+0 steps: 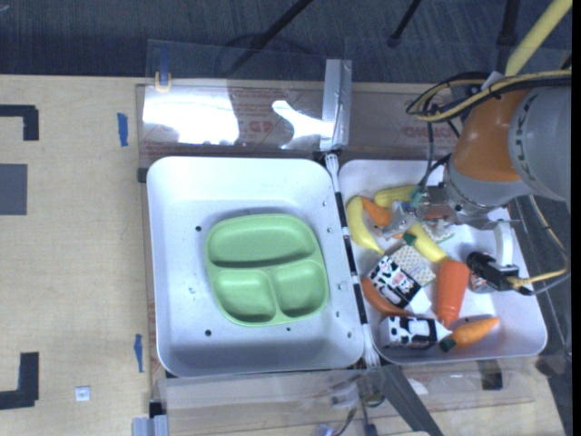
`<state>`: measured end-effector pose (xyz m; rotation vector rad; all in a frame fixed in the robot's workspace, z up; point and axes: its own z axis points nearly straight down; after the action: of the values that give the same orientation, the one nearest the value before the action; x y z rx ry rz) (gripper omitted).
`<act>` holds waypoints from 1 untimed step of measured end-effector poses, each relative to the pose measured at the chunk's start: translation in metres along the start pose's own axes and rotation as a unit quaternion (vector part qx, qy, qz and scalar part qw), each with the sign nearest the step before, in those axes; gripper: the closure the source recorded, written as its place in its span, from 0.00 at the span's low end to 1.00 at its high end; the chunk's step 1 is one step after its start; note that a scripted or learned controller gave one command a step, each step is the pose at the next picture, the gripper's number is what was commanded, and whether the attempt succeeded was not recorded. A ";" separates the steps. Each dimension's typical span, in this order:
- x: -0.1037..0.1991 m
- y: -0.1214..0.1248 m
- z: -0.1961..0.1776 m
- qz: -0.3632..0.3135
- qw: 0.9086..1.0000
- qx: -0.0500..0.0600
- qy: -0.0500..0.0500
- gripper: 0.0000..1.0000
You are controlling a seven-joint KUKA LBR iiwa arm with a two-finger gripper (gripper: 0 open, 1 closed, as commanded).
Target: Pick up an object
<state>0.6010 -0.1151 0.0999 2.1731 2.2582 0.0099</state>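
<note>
I see the gripper (423, 214) low in the far part of the right white bin (526, 321), among the toys; whether it is open or closed I cannot tell, nor whether it has hold of anything. A smooth curved yellow plastic banana (362, 234) lies at its 9 o'clock, near. A glossy tapered orange plastic carrot (451, 292) stands at its 5 o'clock, a black-and-white patterned soft block (396, 280) at 7 o'clock. The left white bin (182, 198) bears a matte green three-compartment plastic tray (267, 269), well apart at 9 o'clock.
</note>
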 end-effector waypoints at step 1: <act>-0.002 0.001 -0.010 0.001 1.000 -0.001 -0.002 1.00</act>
<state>0.6021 -0.1169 0.1095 2.1719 2.2536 0.0092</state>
